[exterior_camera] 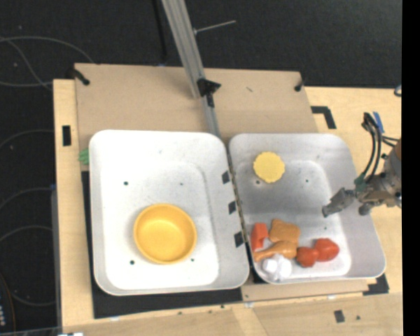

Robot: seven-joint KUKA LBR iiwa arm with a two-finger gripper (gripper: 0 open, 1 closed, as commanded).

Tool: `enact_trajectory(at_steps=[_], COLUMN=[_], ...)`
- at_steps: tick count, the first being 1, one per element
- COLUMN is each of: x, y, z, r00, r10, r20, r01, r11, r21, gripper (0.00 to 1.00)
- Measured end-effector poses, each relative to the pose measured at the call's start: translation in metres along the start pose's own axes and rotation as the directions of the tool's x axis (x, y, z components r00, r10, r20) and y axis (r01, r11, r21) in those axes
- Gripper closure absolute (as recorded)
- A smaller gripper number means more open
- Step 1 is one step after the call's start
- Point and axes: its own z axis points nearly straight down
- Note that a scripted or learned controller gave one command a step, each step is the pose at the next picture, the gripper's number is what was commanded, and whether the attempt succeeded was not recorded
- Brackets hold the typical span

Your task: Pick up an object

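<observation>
Hovering at the right edge of the right bin (336,152), the claw (334,206) is reaching in from the side, and whether it is spread or pressed together cannot be told at this size and angle. Nothing is showing in its grip, so by the look of things the pick is not yet made.

Candidate objects are lying in that same bin. A flat yellow disc (269,166) is sitting alone near the bin's far left corner, well apart from the claw. Along the near wall a cluster is crowding together: an orange carrot-like piece (258,236), a tan bread-like piece (284,234) touching it, a white crumpled item (278,267) just below them, and a red tomato-like piece (319,252) to their right. The red piece is lying nearest the claw, though not touching it.

In the left bin (126,159) a yellow bowl (165,232) is resting upright, far from the arm.

Judging from this, the task is standing at its approach stage: choosing, descending, closing and lifting are all remaining.
</observation>
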Motion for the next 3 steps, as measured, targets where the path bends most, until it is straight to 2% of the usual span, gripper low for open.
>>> enact_trajectory(at_steps=[1, 3], x=[0.000, 0.000], y=[0.000, 0.001], z=[0.000, 0.086], r00=[1.000, 1.000], r10=[0.001, 0.005], r20=[0.000, 0.001], r01=[-0.001, -0.005], r11=[1.000, 1.000], r21=[0.000, 0.005], gripper=[0.00, 0.00])
